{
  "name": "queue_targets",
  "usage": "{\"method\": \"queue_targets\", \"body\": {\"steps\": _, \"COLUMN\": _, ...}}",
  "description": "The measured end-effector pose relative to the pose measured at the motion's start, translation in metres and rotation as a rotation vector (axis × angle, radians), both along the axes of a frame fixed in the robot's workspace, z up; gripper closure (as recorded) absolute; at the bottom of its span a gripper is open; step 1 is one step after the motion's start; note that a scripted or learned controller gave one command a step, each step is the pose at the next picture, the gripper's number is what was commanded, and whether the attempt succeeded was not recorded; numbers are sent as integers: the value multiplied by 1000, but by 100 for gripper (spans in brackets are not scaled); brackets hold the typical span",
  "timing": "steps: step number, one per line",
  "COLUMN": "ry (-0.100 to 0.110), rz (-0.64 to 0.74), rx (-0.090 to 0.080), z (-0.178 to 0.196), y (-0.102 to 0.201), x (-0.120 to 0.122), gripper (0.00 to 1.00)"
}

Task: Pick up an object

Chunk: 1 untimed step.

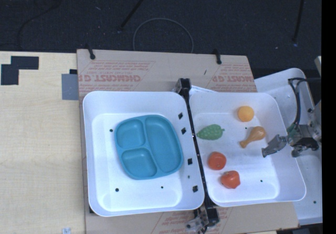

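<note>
The right bin (268,196) holds several toy foods: an orange ball (245,113), a tan drumstick (254,136), a green leafy piece (210,133), a red tomato (217,161) and a red pepper-like piece (230,179). My gripper (289,147) hangs over the bin's right rim, just right of the drumstick and apart from it. Its fingers (273,148) stand open with nothing between them.
The left bin (100,175) carries a blue divided plate (148,146). A black clamp strip (191,144) runs between the two bins. Cardboard lies under both bins, with a wooden bench surface at the left.
</note>
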<state>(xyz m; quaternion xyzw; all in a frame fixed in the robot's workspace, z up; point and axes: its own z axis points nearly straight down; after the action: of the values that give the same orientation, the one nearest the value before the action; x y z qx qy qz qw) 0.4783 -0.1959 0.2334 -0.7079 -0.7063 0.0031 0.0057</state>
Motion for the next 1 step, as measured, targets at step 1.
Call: {"method": "queue_targets", "body": {"steps": 1, "ry": -9, "rz": 2, "rx": -2, "z": 4, "y": 0, "x": 2, "gripper": 0}}
